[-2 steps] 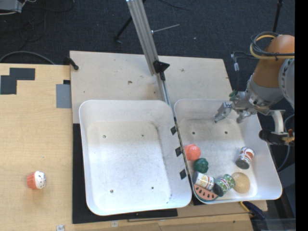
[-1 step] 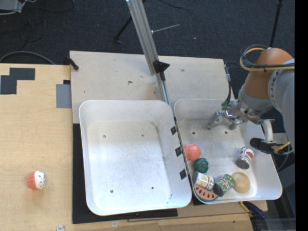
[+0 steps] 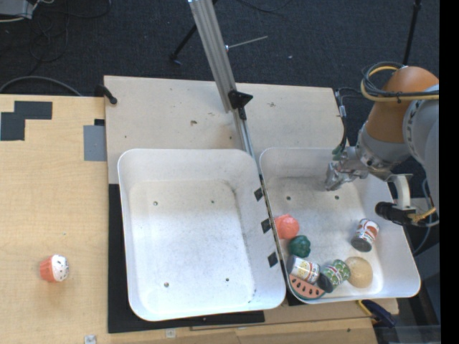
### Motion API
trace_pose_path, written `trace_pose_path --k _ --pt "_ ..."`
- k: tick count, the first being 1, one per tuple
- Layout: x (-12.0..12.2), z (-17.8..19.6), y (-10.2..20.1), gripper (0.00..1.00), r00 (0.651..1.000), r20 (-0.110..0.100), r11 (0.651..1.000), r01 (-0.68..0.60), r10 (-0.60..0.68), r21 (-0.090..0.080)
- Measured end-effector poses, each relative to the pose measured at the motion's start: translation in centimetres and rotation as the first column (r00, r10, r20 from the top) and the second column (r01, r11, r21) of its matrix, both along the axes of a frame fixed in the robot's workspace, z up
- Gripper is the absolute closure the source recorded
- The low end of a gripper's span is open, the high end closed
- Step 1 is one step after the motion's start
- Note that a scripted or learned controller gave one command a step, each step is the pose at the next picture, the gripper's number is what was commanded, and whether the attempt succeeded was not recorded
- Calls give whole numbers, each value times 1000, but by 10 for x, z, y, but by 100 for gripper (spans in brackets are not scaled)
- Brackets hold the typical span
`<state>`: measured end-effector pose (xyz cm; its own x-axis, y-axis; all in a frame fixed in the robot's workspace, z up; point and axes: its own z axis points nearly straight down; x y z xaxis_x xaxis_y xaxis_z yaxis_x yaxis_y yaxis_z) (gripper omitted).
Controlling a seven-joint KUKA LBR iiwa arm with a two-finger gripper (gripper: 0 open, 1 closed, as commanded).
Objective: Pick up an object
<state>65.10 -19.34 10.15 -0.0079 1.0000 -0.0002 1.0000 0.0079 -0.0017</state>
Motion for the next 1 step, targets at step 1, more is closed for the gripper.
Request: trace_pose_path --k 1 --pt "-3 44 -3 100 1000 5 1000 8 -8 -1"
